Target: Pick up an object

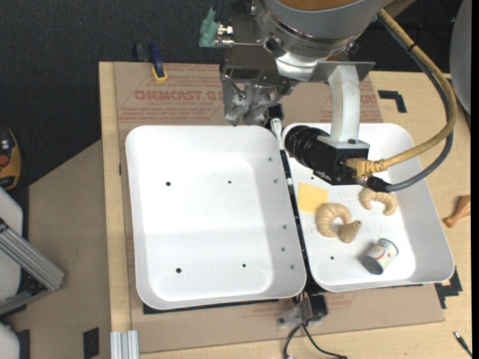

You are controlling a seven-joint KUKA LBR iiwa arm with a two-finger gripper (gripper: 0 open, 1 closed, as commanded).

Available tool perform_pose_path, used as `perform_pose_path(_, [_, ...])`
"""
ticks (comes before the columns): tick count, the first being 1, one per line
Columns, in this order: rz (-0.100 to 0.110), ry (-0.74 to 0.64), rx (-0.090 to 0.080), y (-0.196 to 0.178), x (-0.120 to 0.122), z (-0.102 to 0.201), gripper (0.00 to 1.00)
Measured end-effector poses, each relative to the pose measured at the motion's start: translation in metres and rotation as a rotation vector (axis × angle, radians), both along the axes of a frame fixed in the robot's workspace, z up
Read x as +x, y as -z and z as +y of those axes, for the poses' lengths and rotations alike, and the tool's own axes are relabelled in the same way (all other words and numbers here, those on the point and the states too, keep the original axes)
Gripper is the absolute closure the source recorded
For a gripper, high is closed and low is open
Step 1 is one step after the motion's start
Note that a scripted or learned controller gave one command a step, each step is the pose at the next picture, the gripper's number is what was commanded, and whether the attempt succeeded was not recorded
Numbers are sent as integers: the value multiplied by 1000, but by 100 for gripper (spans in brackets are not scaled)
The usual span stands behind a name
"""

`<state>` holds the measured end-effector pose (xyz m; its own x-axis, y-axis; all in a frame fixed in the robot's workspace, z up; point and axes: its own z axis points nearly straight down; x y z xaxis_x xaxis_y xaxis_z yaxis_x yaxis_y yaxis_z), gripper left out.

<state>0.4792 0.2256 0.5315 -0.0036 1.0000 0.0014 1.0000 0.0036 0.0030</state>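
The right bin (pixel 428 223) holds a flat yellow square (pixel 312 196), a tan curled piece (pixel 337 222), a smaller tan curled piece (pixel 379 200) and a small grey and white cylinder (pixel 379 256). My gripper (pixel 251 105) hangs high above the far edge of the bench, over the back rim where the two bins meet. It is well away from all the objects. Nothing can be seen held in it. A black device (pixel 323 157) on a white bracket hangs from the arm over the back of the right bin and hides part of its floor.
The left bin (pixel 136 200) lies beside the right one on a cardboard sheet (pixel 179 92). A blue and yellow clamp (pixel 156 61) sits at the sheet's far left edge. A yellow and black cable (pixel 419 149) loops over the right bin.
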Motion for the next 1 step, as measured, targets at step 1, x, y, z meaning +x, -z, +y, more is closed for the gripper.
perform_pose_path(1, [1,0,-1,1,0,0,0])
